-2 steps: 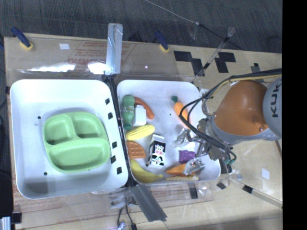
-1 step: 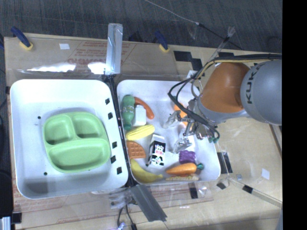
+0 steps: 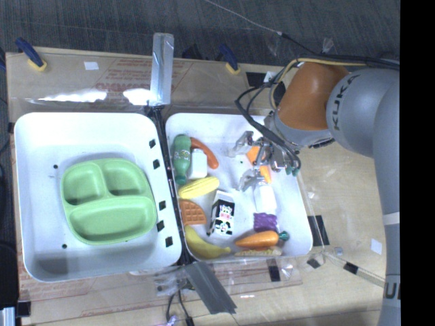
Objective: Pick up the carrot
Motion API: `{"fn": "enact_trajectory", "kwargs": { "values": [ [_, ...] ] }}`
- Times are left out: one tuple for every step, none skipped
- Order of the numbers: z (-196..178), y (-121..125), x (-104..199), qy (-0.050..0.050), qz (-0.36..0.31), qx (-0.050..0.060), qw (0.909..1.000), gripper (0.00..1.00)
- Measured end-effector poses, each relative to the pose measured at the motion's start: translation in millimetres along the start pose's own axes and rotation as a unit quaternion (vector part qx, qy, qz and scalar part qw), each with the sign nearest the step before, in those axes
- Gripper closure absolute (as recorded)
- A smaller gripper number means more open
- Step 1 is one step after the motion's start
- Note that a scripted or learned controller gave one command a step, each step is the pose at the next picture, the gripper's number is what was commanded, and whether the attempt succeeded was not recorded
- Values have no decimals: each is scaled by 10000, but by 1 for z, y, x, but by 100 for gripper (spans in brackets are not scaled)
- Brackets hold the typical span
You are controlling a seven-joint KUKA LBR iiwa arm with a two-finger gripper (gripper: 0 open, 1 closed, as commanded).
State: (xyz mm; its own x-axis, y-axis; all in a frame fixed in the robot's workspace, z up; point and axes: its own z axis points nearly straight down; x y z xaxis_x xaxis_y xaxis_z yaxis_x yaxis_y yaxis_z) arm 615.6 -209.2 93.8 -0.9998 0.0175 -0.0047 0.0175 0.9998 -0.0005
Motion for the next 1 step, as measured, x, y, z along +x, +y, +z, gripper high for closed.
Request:
{"fn": "enact_trajectory", "kwargs": {
  "values": [
    [-12, 1, -2, -22, -22, 7, 10000, 100]
  ]
}}
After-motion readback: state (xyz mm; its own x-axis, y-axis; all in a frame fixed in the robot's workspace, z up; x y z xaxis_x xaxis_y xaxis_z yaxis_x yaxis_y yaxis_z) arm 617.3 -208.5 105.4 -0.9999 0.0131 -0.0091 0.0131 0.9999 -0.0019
